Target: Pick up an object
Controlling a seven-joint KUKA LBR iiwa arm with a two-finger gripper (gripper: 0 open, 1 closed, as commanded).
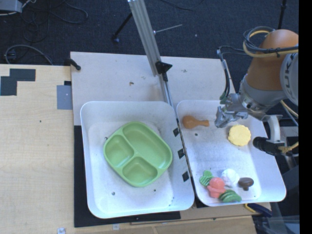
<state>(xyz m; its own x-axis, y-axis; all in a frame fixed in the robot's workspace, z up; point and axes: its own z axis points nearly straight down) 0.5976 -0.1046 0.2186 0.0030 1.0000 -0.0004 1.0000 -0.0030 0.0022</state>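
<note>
In the camera view the hand [225,117] hangs low over the right white bin [273,189]; how wide it stands cannot be told. Nothing appears grasped. This looks like the approach: a brown drumstick-shaped toy [194,123] lies just left, a round yellow piece [239,135] just beside, below-right. Next it needs centring over one. No readable writing.

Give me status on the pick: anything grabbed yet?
Done: the arm is over the right white bin, its two-finger gripper low near the back wall. In hand: nothing visibly between the fingers; it sits between the orange-brown drumstick-shaped toy and the round yellow piece. Left: the grasp and the lift. The green three-compartment tray lies in the left white bin.
</note>
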